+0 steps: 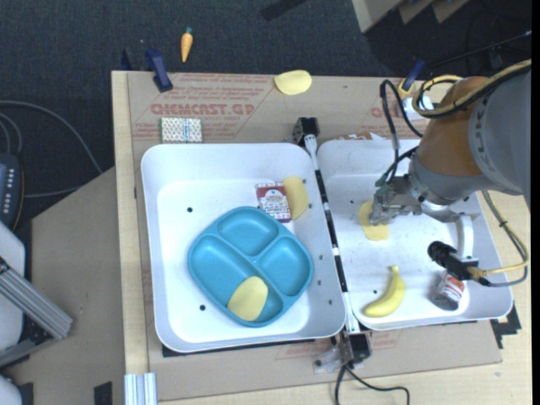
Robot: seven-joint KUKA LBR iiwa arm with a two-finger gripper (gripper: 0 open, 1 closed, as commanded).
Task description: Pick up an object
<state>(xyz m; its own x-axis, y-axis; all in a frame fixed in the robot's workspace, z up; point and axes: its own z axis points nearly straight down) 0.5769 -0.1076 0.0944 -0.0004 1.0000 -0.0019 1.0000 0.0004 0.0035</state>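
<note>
Yellow lump (375, 225) sits right under the claw (381, 210) in the right bin (354, 154). The claw tips overlap its upper edge, so probably touching, but the slant hides any gap. Can't tell from this angle if the claw is apart or together, and nothing visibly sits between the tips, so I won't call it a hold.

Judgement: this is the descend/close step on the lump, task not done yet.

Around it: banana (386, 294) lies lower in the same bin, apart from the lump. Small can (449, 292) near the right bin's lower right corner, with a black fitting (451, 260) on the arm just above it. Arm (460, 146) with its orange band covers the bin's upper right.

Left bin (160, 175): blue tray (253, 256) with a yellow piece (248, 299) in its lower compartment. Red packet (273, 201) and a pale yellow item (296, 196) touch side by side by the tray's top edge, near the divider.

On the bench beyond the bins: yellow blob (293, 82), small patterned box (181, 129), blue clip (158, 70). Toy carrot (186, 45) lies beyond that, on the floor.

Risks:
- Lump looks small, low and rounded. Off-centre closing could squirt it sideways.
- Claw seems to be over its upper edge, not its middle, so it may pinch only a corner and drop on lift.
- If it's soft, it may deform and slip.
- Going too deep hits the bin floor.
</note>
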